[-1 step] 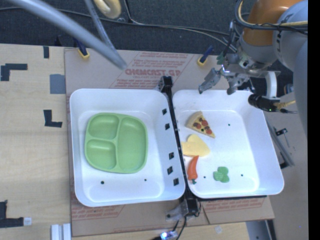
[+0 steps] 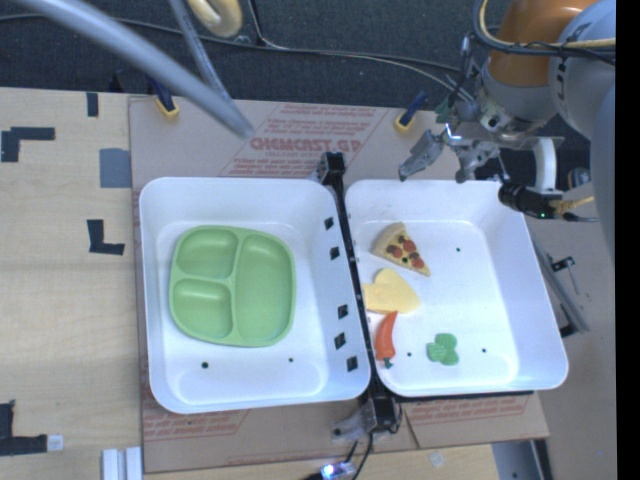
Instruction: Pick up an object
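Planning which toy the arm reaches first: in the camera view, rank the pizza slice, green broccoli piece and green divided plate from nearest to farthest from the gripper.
From the gripper:
1. Pizza slice, right bin, upper part.
2. Broccoli piece, right bin, lower part.
3. Divided plate, left bin.

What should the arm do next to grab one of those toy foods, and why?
Probably swing the pincer down and leftward over the pizza slice. The pincer hangs above the right bin's far rim, holding nothing, and the pizza slice is the nearest item, lying apart from the yellow heart.
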You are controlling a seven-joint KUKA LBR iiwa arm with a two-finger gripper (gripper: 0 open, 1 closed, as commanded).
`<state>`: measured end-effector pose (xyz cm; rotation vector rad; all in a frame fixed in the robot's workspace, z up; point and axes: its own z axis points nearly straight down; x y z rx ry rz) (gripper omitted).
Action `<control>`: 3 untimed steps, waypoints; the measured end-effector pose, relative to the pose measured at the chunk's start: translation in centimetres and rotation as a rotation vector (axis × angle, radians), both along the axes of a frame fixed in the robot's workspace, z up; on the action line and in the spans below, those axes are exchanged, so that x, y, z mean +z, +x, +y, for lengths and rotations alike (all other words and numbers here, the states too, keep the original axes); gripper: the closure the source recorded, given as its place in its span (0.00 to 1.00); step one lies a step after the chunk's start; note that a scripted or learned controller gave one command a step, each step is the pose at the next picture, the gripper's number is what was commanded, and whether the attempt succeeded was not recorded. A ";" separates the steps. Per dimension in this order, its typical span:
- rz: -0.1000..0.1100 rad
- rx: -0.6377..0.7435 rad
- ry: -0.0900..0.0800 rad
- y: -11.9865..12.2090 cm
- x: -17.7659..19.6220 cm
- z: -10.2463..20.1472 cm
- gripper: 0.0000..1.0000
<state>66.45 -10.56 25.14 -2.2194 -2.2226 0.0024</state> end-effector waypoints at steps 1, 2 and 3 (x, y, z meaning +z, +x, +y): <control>0.005 -0.001 -0.001 -0.5 -6.2 -0.5 0.00; 0.004 0.000 -0.001 -0.9 -10.7 -0.1 0.00; 0.005 0.000 -0.001 -1.0 -16.2 -0.1 0.00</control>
